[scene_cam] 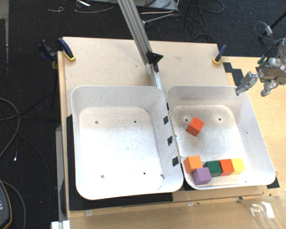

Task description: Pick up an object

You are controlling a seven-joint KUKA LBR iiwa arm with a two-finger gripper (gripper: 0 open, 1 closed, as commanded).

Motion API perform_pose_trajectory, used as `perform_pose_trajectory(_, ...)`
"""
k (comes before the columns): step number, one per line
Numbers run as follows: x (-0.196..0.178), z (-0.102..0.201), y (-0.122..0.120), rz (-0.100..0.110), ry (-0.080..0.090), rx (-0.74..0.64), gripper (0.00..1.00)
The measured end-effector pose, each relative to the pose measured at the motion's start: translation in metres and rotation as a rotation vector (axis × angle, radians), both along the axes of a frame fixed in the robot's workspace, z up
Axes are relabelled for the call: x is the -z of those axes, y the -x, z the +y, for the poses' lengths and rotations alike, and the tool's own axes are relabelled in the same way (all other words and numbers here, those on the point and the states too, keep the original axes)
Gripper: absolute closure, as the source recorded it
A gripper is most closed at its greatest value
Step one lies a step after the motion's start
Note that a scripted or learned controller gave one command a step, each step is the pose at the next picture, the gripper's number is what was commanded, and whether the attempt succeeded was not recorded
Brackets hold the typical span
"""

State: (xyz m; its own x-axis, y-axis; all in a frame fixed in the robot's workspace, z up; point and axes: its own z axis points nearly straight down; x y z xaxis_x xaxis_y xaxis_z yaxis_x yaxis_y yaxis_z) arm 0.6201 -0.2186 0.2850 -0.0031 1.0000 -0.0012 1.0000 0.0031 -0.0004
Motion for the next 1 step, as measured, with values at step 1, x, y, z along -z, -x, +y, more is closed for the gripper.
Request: perform_pose_trajectory(1,-0.0164,0.0683,0.0163,-0.001,-0.003,-0.005,0.0)
